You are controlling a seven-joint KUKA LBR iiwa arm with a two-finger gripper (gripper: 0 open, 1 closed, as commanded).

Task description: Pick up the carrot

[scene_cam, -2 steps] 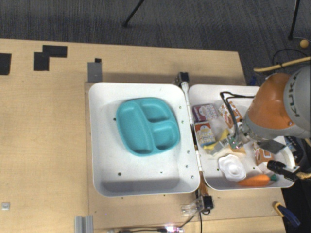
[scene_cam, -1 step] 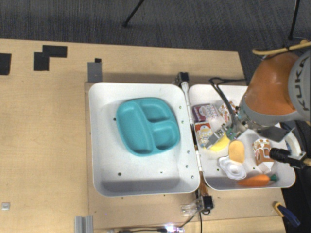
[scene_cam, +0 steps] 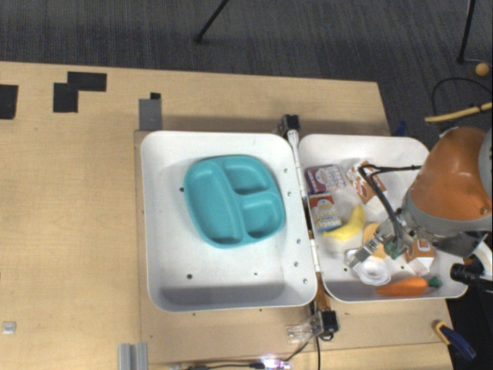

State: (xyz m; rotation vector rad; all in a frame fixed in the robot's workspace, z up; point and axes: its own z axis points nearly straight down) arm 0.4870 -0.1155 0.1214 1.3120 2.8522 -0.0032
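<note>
Hovering my claw [scene_cam: 375, 251] low in the right bin [scene_cam: 400, 146], with the carrot [scene_cam: 402, 287] just below it.

My claw hangs over the bin's near edge, close above a small white round thing [scene_cam: 375, 270]; whether it is open or closed I cannot tell. The carrot lies flat along that near edge, towards the near right corner, green end pointing right. I judge it light, stiff and smooth, a bit slippery, so I should pinch across its thick orange middle. A yellow banana [scene_cam: 350, 226] and small packets [scene_cam: 326, 180] crowd the bin's left side. The left bin [scene_cam: 166, 206] carries a teal divided plate [scene_cam: 233, 199]. Both bins sit on a pale wooden bench [scene_cam: 69, 206], with dark carpet [scene_cam: 308, 21] beyond.
</note>
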